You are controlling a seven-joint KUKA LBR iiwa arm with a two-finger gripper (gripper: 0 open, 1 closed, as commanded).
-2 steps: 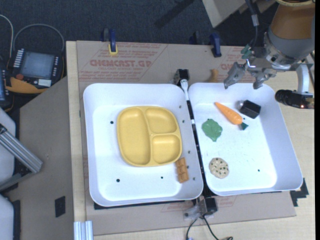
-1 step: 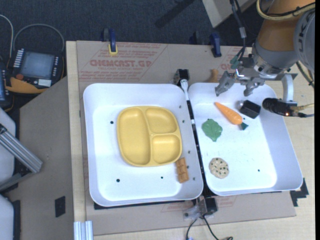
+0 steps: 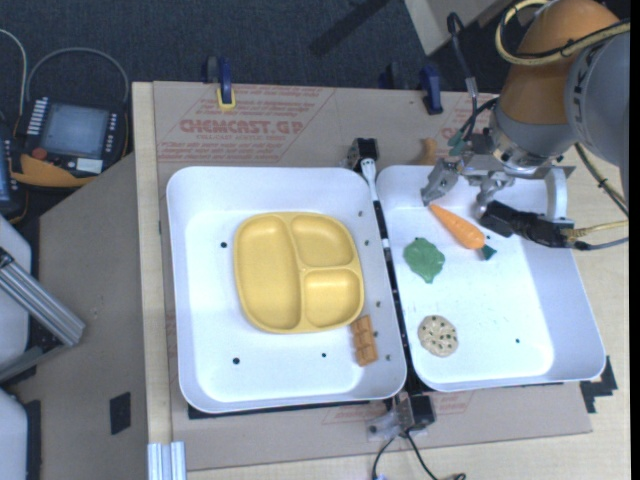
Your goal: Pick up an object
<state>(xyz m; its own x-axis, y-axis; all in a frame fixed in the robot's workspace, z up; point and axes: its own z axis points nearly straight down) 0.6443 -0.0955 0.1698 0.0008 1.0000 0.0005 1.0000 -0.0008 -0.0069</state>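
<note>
An orange carrot (image 3: 459, 226) with a green stub lies slantwise in the right bin (image 3: 560, 308), near its far edge. My gripper (image 3: 463, 195) hangs just above the carrot's upper end. It is open, with one finger (image 3: 438, 182) to the left and the other finger (image 3: 488, 206) to the right, and nothing is held between them. A green leafy piece (image 3: 425, 259) lies a little nearer, and a chocolate-chip cookie (image 3: 437, 335) sits toward the bin's front. The grey arm with its orange band (image 3: 555, 30) reaches in from the upper right.
The left bin (image 3: 200, 298) holds a yellow divided plate (image 3: 298, 270) and a small brown snack piece (image 3: 364, 340) by its right wall. A black cable (image 3: 535, 226) trails from the wrist over the right bin. Blue clamps (image 3: 226, 76) stand at the board's far edge.
</note>
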